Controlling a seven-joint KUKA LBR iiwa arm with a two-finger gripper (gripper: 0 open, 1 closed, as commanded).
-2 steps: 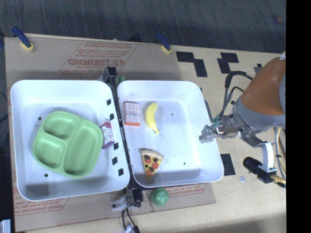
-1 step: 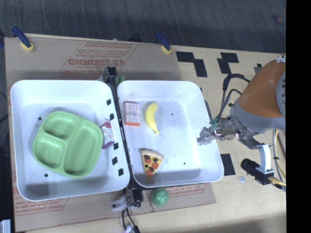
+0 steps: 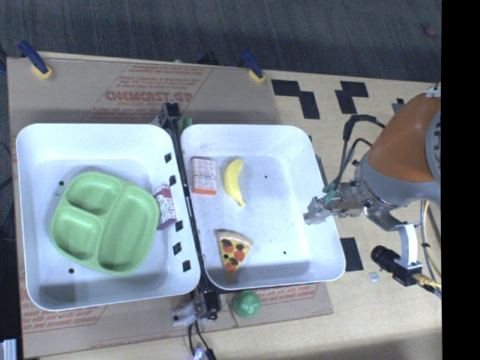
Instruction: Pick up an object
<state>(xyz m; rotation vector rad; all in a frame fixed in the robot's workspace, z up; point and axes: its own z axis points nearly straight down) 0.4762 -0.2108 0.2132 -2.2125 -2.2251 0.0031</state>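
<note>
Your gripper hovers at the right rim of the right bin; whether it's spread or closed can't be told here. Steer left to the banana, lying mid-bin, and grip across its narrow width.

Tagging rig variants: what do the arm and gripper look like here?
The arm has a broad orange band above a grey wrist section. Thin dark cables loop beside the wrist. The gripper is small and pale grey metal.
</note>
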